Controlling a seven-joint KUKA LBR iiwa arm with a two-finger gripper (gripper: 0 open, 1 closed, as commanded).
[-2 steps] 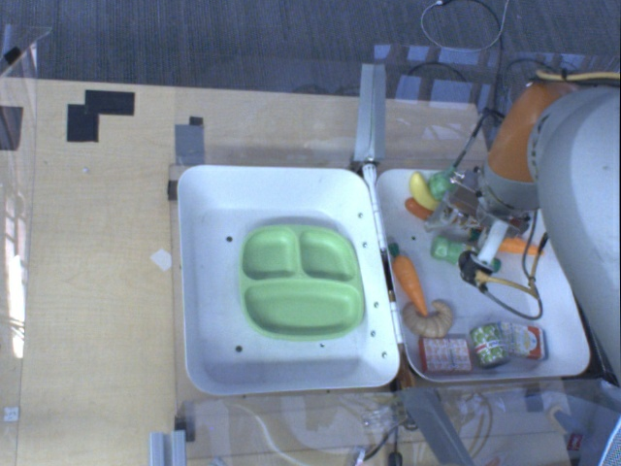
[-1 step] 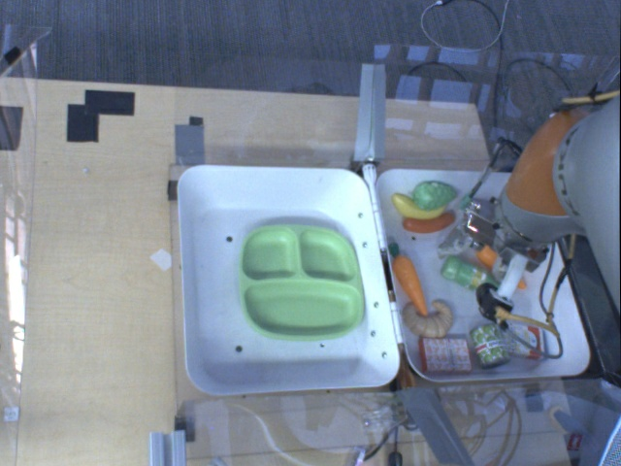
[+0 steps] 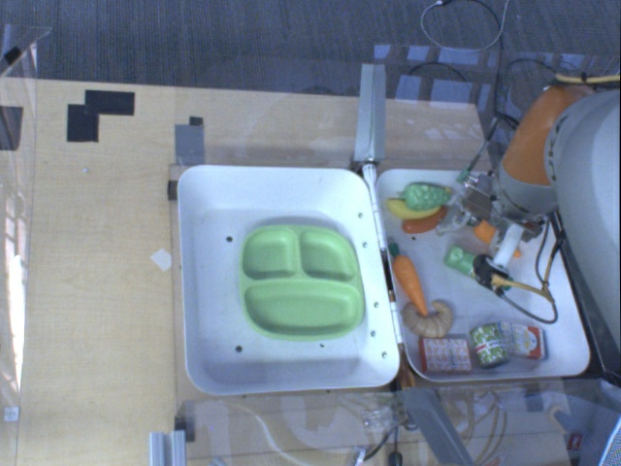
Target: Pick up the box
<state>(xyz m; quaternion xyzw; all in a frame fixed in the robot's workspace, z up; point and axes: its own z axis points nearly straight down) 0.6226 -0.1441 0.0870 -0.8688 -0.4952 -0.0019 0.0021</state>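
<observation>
Wooden desk [image 3: 97, 260] carries two white bins side by side; black tape marks [image 3: 97, 113] near the desk's far left corner; left bin [image 3: 199, 260] holds a green divided plate [image 3: 302, 282] in its middle, three sections, nothing on it; right bin [image 3: 572, 357] is crowded with toy food; along its left wall an orange carrot [image 3: 408, 281], tip toward the far side; just past its near end a tan curled croissant-like piece [image 3: 433, 317]; at the bin's near edge the box [image 3: 445, 355], flat, pink-and-white print, touching a green can [image 3: 489, 345] on its right; an orange-red packet [image 3: 525, 339] beside the can; far left corner of that bin has a yellow banana [image 3: 401, 207], a green leafy item [image 3: 424, 195] and a red-orange piece [image 3: 423, 225] bunched together; a green bottle-like item [image 3: 464, 259] mid-bin; tool [image 3: 482, 214] sits low over the far part of the right bin, well apart from the box; cannot tell if it is open or closed; grey arm with orange band [image 3: 532, 149] comes in from the right.
</observation>
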